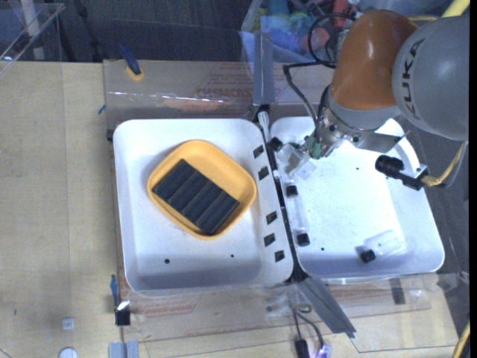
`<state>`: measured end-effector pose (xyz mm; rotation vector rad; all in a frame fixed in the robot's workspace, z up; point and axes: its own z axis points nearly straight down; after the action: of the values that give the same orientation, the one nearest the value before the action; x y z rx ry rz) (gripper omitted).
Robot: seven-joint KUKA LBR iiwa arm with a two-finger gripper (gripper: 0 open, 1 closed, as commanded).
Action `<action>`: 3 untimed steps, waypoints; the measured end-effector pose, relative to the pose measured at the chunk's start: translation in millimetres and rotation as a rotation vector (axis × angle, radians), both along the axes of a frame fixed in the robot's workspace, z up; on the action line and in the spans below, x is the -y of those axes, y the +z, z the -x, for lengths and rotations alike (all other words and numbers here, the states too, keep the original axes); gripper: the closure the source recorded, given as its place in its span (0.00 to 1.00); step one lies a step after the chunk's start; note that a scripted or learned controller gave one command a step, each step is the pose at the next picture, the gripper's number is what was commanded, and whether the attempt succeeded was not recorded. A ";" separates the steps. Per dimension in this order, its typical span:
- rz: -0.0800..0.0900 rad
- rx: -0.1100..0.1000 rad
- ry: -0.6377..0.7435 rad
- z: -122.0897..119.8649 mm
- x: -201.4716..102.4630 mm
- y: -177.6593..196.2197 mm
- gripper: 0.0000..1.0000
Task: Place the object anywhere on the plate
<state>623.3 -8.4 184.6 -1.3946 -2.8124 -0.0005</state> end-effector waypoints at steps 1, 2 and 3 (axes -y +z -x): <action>0.001 0.007 0.168 -24.6 -24.4 7.8 1.00; -0.001 0.002 0.402 9.6 -68.5 0.4 1.00; -0.001 0.002 0.681 57.9 -99.1 0.2 1.00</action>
<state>565.4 90.7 184.8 -0.3748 -3.1185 -0.0024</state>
